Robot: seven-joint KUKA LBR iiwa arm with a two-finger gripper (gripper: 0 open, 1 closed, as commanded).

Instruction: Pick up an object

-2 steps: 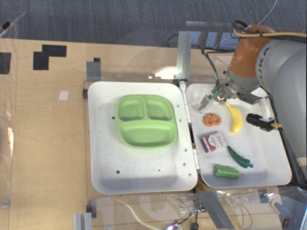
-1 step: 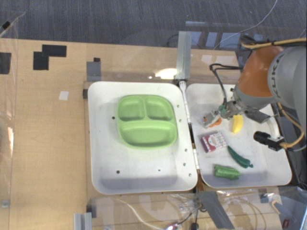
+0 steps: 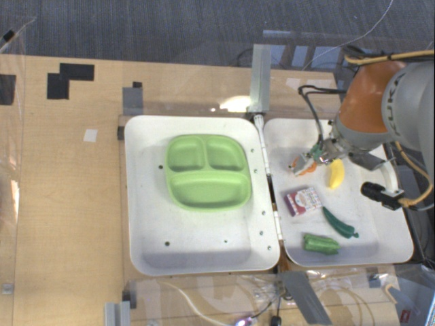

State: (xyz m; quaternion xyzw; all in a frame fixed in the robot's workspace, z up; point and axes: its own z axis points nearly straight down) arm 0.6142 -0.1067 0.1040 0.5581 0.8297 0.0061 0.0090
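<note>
Bumpy green toy pickle (image 3: 320,244) lies low right in right white bin (image 3: 401,250), beside dark green pepper (image 3: 339,223), pink card pack (image 3: 302,201), smooth yellow banana (image 3: 336,174). Claw (image 3: 319,156) low over small orange toy (image 3: 304,168) mid right; grip hidden, cannot tell. Nothing lifted yet. Shiny green plastic tray (image 3: 206,171) sits in left bin (image 3: 146,250).

Grey arm (image 3: 411,104), orange band, black cables.

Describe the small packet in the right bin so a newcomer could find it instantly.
Start at the right bin, not the one with the green tray. Near that bin's left wall, about midway down, lies the packet, flat and slightly tilted. It is the one boxy, pink-and-white printed item; its neighbours are a yellow banana and two green vegetables.
</note>
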